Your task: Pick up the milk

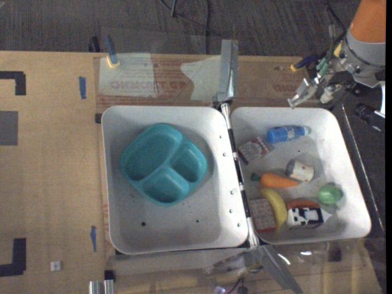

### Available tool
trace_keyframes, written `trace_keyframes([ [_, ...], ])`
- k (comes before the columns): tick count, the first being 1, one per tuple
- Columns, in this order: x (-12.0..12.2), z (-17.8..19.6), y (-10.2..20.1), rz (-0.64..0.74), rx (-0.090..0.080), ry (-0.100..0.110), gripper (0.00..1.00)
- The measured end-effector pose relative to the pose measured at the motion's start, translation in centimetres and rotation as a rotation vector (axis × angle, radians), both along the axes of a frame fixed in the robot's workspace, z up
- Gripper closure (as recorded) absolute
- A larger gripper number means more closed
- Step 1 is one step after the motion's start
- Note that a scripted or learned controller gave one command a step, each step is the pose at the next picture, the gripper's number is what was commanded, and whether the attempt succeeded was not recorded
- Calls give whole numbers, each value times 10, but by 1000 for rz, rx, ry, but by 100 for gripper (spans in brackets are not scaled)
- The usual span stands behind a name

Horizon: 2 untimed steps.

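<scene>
Black-and-white cow-patterned milk carton [304, 217]

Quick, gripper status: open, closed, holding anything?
Gripper: open, holding nothing; it hangs over the right bin's upper rim, apart from the milk at that bin's near edge.

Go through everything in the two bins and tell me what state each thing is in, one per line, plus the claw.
milk: on its side, near front of right bin, not gripped
blue bottle: lying down, capped
banana: lying flat, unpeeled
carrot: lying flat
teal plate: right way up in left bin
claw: above right bin's back rim, holding nothing
</scene>
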<state>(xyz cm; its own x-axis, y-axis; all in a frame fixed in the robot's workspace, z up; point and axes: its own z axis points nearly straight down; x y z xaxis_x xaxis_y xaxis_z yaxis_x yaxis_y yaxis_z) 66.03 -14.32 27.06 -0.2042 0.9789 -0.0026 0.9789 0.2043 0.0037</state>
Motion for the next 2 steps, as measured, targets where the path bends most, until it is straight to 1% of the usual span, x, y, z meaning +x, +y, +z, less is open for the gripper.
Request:
trace_keyframes([
  [1, -48, -136, 24, 124, 1, 3, 0],
  [2, 8, -45, -25, -141, 0, 0, 0],
])
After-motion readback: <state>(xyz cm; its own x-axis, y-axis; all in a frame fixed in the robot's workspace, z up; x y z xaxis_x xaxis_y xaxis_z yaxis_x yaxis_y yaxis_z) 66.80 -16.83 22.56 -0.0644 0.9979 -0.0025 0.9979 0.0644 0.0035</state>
